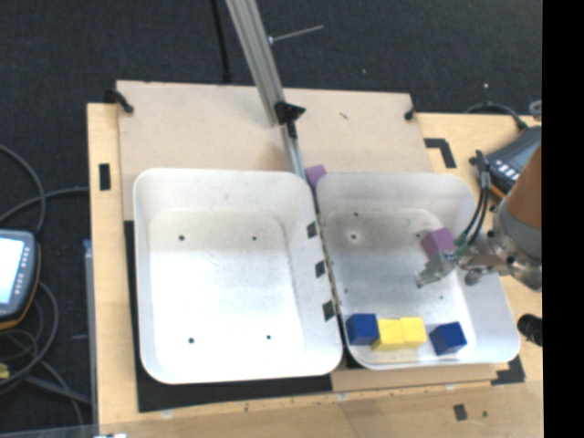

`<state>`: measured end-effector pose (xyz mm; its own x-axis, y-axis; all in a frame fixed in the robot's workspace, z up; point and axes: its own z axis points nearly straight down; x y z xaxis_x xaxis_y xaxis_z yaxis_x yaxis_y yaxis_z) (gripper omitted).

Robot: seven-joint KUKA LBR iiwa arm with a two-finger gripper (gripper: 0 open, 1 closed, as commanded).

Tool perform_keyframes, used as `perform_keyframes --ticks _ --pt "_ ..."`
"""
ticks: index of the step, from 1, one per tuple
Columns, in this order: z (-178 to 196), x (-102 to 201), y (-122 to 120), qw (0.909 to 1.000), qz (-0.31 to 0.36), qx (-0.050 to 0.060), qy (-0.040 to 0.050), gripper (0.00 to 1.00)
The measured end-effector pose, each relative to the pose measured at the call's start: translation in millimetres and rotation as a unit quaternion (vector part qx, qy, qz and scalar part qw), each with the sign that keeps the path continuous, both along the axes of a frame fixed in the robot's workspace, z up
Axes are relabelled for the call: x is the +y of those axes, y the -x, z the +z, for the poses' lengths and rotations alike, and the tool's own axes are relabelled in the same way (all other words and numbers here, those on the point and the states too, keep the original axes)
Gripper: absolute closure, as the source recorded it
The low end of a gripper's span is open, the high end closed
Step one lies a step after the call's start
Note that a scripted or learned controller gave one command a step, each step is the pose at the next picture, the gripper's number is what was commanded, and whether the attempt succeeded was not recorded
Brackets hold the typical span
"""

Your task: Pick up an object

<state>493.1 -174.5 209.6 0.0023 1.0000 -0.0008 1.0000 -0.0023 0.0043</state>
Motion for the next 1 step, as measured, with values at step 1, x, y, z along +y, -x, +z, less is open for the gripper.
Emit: perform_keyframes --ticks 1 --pt "-104.9 12.7 4.7 1.0000 0.001 0.005 -0.0011 0.00"
